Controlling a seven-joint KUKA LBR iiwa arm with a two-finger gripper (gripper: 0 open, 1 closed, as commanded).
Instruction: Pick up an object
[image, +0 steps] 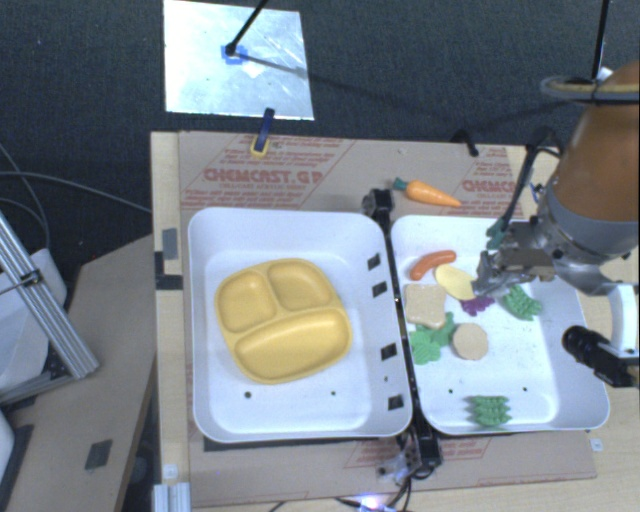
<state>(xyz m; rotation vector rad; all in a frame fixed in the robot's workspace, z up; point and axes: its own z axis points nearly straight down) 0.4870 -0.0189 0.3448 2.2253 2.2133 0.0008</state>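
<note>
My gripper hangs over the upper middle of the right bin. Just below it lies a small purple grape bunch; whether the gripper touches it I cannot tell. Near it are a yellow oval piece, a red sausage and a green leafy piece. Further left and forward lie a bread slice, a round tan piece and a green lettuce piece. Another green piece sits near the bin's front edge.
The left bin holds a yellow divided plate. An orange carrot lies on the cardboard behind the right bin. A black part juts in over the right bin's right side. The grey and orange arm looms above.
</note>
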